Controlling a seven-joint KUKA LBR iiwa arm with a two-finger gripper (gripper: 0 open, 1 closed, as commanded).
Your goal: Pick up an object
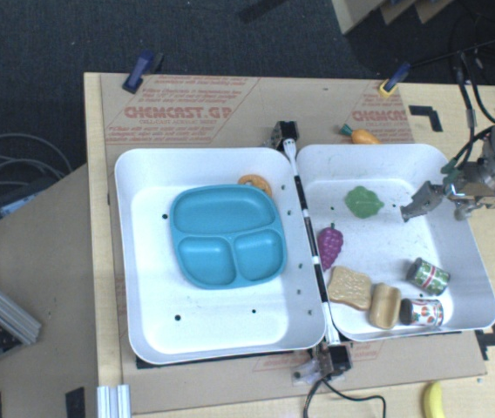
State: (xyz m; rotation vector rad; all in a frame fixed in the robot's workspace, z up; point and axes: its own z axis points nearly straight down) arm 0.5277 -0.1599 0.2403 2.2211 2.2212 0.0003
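My gripper (442, 203) hangs over the right bin (470, 242) near its upper right side, open, with nothing between its fingers (421, 204). To its left lies a green leafy toy (363, 201). Below it rest a green can (428, 276) and a red-and-white can (422, 312). A purple grape bunch (329, 244) lies by the bin's left wall. A slice of toast (350, 287) and a tan cylinder (385, 306) sit at the front.
The left bin (143, 259) holds a blue divided plate (228, 235) with an orange ring (254, 183) behind it. A carrot (362, 135) lies on the board beyond the right bin. A banana (433, 401) lies at the bench's front edge.
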